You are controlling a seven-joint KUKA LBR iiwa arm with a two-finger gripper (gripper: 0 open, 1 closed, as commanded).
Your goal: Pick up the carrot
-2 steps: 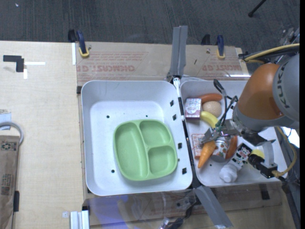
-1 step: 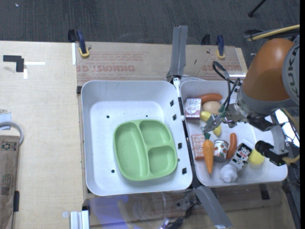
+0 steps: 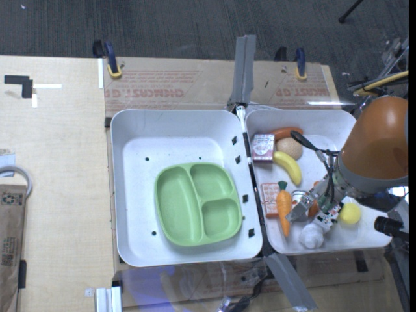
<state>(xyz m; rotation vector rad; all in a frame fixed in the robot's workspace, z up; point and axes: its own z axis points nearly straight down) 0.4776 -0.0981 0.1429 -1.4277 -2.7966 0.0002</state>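
The carrot is orange with a green top and lies in the right bin, near its left wall, pointing toward the front. My gripper hangs low just to the right of the carrot, close beside it, under the orange wrist band. Nothing shows between its fingers, and the carrot rests on the bin floor.
The right bin also holds a banana, a potato, a pink carton, a red packet, a lemon and a white item. A green divided plate lies in the left bin.
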